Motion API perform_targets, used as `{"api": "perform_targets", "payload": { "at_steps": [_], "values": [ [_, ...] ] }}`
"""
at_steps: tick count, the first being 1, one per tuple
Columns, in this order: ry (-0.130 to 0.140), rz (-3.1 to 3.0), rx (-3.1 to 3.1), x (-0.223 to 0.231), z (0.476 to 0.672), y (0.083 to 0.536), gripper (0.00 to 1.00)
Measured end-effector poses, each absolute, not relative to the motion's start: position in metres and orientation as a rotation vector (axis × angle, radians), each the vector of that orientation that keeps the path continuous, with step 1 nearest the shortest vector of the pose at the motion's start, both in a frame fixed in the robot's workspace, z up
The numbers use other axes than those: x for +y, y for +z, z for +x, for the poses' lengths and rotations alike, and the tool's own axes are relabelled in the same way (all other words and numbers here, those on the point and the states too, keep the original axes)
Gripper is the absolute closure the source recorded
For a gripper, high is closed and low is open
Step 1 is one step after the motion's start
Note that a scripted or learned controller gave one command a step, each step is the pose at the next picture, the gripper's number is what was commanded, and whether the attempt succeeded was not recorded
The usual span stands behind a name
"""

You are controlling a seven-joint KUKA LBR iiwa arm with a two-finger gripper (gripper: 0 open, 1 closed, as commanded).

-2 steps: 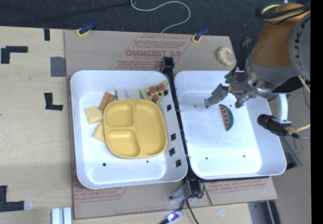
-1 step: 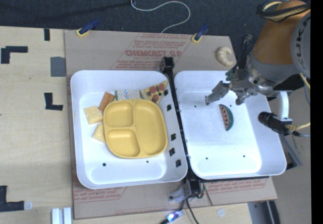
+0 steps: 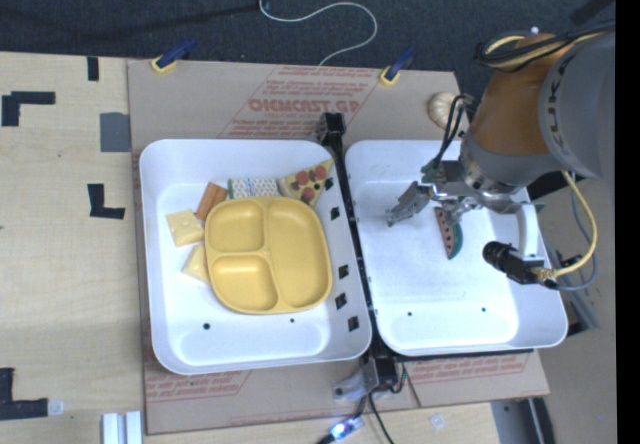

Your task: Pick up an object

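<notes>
My gripper (image 3: 425, 220) hangs over the upper middle of the right bin (image 3: 440, 312), open, its two fingers spread in a V. One grey finger (image 3: 405, 208) points down-left. A small red slice with a green edge (image 3: 448, 232), like a watermelon piece, lies right at the other finger; nothing shows between the fingers. The left bin (image 3: 165, 312) holds a yellow divided plate (image 3: 268, 254), a pizza-slice toy (image 3: 310, 180), a tan cracker-like square (image 3: 185, 227) and an orange-brown block (image 3: 210, 200).
The grey arm with its orange band (image 3: 510, 117) covers the right bin's upper right corner. A black cable fitting (image 3: 510, 260) hangs at the bin's right side. A beige round thing (image 3: 440, 110) sits on the cardboard behind the bin. A black divider (image 3: 348, 232) separates the bins.
</notes>
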State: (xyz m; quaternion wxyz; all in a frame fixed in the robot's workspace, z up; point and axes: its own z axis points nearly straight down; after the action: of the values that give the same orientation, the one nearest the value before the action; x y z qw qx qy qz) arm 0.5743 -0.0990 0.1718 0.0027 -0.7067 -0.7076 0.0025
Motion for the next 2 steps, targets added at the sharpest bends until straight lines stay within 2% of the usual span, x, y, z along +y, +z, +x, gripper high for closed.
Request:
{"api": "perform_targets", "payload": {
  "at_steps": [1, 2],
  "values": [
    [0.009, -2.215, -2.218, -0.095, 0.572, 0.107, 0.00],
    [0.003, -2.219, -2.223, -0.094, 0.572, 0.083, 0.00]
  ]
}}
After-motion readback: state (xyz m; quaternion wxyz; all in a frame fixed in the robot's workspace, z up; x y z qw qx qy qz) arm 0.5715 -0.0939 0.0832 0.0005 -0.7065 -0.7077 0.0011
